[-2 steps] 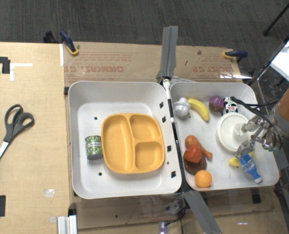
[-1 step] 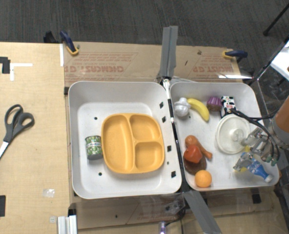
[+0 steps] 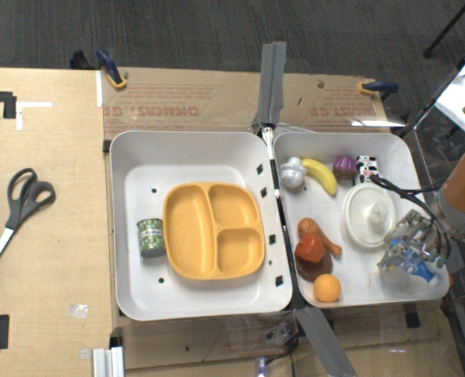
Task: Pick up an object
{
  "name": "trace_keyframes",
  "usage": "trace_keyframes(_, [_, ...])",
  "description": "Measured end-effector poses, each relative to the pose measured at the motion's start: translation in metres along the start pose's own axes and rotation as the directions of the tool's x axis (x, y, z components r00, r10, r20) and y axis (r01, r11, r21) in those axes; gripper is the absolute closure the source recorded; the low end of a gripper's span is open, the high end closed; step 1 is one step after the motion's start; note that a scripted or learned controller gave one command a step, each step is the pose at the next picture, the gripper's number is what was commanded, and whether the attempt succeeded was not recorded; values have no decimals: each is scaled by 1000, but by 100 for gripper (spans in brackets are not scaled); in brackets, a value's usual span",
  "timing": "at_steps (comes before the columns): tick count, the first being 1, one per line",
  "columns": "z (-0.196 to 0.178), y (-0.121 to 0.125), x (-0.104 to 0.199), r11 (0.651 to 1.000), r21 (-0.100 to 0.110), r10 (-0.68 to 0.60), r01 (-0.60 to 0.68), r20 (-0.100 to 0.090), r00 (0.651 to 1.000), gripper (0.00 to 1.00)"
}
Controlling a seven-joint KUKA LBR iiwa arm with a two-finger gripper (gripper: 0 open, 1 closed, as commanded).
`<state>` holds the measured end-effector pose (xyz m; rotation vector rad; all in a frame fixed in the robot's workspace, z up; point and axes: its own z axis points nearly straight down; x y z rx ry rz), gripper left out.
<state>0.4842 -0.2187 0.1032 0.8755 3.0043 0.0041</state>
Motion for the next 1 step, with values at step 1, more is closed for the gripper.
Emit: trace_keyframes(1, [11,85,-12,998,3,61,-61,-7,998,100])
